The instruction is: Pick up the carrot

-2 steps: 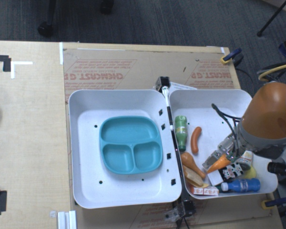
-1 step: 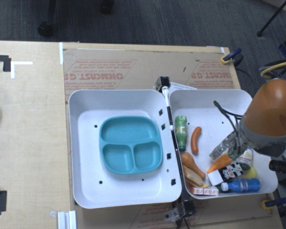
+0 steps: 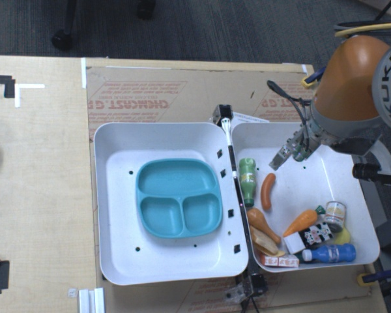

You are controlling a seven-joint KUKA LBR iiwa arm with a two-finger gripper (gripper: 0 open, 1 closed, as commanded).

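Note:
The carrot [image 3: 301, 222] is orange with a green stub at its top. It lies slanted in the lower middle of the right bin [image 3: 352, 175], among other items. My gripper [image 3: 287, 156] hangs over the upper part of that bin, up and to the left of the carrot and well apart from it. It is open, with nothing between its fingers. The grey arm with its orange band reaches in from the upper right.
Near the carrot lie a reddish sausage [image 3: 268, 192], a green bottle [image 3: 247, 178], a brown drumstick [image 3: 260, 223], a small can [image 3: 335, 212], a blue bottle [image 3: 329, 254] and a black-and-white toy [image 3: 318, 235]. The left bin [image 3: 117, 240] holds a teal divided plate [image 3: 179, 197].

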